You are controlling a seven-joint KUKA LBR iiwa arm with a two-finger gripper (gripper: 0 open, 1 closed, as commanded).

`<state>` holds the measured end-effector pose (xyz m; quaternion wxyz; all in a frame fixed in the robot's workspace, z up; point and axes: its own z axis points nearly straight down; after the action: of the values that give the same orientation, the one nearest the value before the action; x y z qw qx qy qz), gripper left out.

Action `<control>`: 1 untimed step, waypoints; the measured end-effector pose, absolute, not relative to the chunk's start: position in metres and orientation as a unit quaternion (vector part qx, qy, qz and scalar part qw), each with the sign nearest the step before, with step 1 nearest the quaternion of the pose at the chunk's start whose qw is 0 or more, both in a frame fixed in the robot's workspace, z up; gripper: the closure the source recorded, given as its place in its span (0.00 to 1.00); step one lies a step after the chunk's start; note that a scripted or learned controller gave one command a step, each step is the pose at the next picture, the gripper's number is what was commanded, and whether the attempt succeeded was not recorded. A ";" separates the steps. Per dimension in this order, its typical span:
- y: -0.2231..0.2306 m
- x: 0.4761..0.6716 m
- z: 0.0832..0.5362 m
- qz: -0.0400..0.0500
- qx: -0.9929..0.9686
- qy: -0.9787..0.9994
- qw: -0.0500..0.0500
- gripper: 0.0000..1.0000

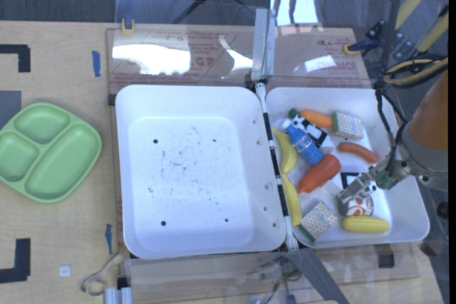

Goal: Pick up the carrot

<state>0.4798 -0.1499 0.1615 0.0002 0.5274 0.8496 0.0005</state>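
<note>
The carrot (315, 118) is small and orange with a green top. It lies near the back of the right bin (407, 213), beside a speckled block (349, 126). My gripper (354, 189) hangs low over the front right part of that bin, well in front of and to the right of the carrot. It sits just above a white and orange round toy (360, 207). Nothing shows between its tips.
The right bin also holds a blue bottle (306, 142), a banana (287, 153), a red-orange pepper-like toy (320, 173), an orange-red sausage shape (356, 150), a yellow lemon shape (365, 225) and another speckled block (318, 218). The left bin (135, 107) adjoins it. A green divided plate (46, 151) lies far left.
</note>
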 end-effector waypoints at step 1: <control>-0.117 0.480 0.154 0.000 0.521 0.853 -0.001 0.00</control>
<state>0.4798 -0.1169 0.1540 -0.0009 0.5214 0.8533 0.0004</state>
